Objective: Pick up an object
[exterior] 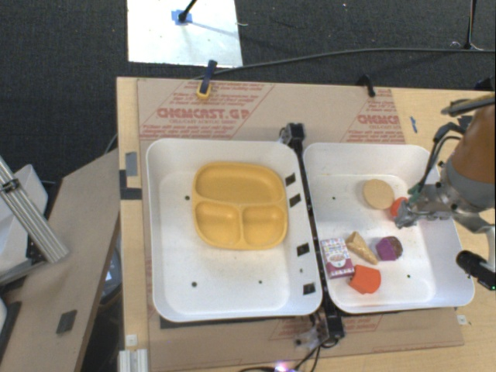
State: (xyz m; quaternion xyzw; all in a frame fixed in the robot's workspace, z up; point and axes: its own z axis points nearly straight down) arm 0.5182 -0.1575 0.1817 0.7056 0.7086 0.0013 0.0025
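The right bin holds several small objects. A tan round disc lies near its middle, with a small red piece just right of it. Lower down are a beige wedge, a purple lump, a pink and white carton and an orange-red block. My gripper reaches in from the right and hangs low over the bin, right beside the red piece and above the purple lump. The arm hides part of the red piece.
The left bin holds a yellow divided plate. A black divider with clips runs between the bins. Cables cross the bench top behind them. The arm's body covers the right bin's far right edge.
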